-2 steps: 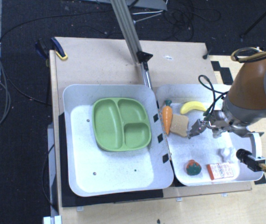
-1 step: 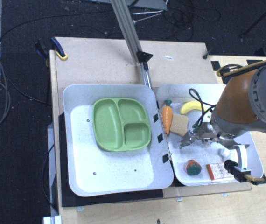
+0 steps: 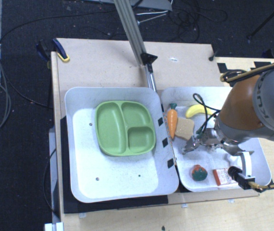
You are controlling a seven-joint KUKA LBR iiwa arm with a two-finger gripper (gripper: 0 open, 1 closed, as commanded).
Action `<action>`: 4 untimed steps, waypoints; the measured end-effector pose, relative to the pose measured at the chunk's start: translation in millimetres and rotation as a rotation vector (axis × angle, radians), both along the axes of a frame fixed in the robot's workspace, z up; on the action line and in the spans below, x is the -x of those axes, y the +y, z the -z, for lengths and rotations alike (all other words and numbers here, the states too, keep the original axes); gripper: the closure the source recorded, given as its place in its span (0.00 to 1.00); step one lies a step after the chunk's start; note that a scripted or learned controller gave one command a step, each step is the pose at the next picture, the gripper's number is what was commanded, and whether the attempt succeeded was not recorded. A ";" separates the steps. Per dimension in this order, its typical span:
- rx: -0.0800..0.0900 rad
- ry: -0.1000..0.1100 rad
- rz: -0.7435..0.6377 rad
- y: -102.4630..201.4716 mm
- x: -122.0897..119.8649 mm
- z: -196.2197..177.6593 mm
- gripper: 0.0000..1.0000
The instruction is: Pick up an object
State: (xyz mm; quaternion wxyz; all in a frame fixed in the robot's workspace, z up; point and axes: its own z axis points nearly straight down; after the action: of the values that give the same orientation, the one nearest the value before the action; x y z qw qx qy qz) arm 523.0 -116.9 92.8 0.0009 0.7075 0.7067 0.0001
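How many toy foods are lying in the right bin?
4 that show: a carrot by the left wall, bread beside it, a banana behind, and a strawberry near the front. The arm may hide more.

Desk (image 3: 108, 64): pale wood top, left of and beyond the tool. Floor (image 3: 17, 57): dark carpet, speckled, strewn with black cables (image 3: 12, 30). Metal pole (image 3: 130, 23): slanting across the desk's far edge.
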 end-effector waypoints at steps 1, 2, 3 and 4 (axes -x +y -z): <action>0.002 -0.005 0.002 -0.8 -1.4 -12.1 1.00; 0.000 -0.002 -0.003 1.2 -5.4 -54.9 1.00; 0.000 -0.003 -0.002 -2.2 -3.5 -98.3 1.00; 0.001 -0.005 -0.004 -1.0 -11.4 -159.7 1.00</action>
State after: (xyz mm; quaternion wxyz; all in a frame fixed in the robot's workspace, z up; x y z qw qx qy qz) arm 534.5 -117.9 252.6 0.0031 0.7060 0.7082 0.0018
